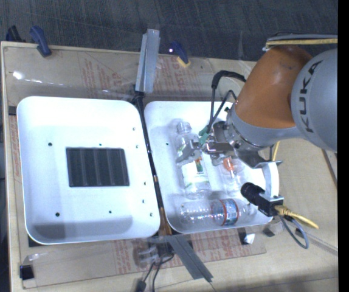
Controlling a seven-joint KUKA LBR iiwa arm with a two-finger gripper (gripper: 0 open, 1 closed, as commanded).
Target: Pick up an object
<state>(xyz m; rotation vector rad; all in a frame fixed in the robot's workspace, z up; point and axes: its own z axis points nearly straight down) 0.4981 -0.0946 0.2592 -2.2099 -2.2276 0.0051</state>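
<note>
Gripper point(190, 151) low inside right bin point(162, 163). Clear bottle with green-white label point(194, 174) just below fingertips, apparently not gripped. Second clear bottle point(214, 212) further toward near wall. Left bin point(41, 126) well left.

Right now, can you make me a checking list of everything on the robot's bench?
Surface: wooden bench bearing two white bins side by side.
Job's things: right bin holds clear plastic bottles, one lying along its near wall, one with a white label near the middle.
Clutter: left bin has a dark ribbed panel in its floor.
Pincer: pincer is down over the right bin among the bottles; a hold cannot be judged.
Cables: black cable loops at the wrist; yellow cable at the bin's right corner.
Surroundings: blue clamps on the bench's far edge; dark floor.
</note>
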